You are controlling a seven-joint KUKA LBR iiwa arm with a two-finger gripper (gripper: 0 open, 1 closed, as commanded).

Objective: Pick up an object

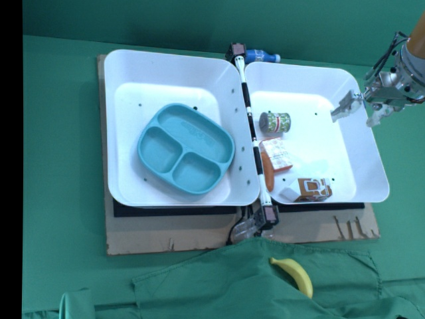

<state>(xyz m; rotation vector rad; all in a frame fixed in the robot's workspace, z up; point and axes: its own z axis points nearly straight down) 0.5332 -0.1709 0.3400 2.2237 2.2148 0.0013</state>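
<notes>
Green-labelled can [274, 122] untouched in right bin [362, 178]; my gripper [359, 108] hangs apart, empty, above bin's right wall. Approach step; next I go left, descend.

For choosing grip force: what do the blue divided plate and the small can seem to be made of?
Blue divided plate: probably matte plastic or silicone, judging by its even colour, soft rounded edges and lack of glare. Small can: likely metal under a green paper label; its end looks greyish.
</notes>
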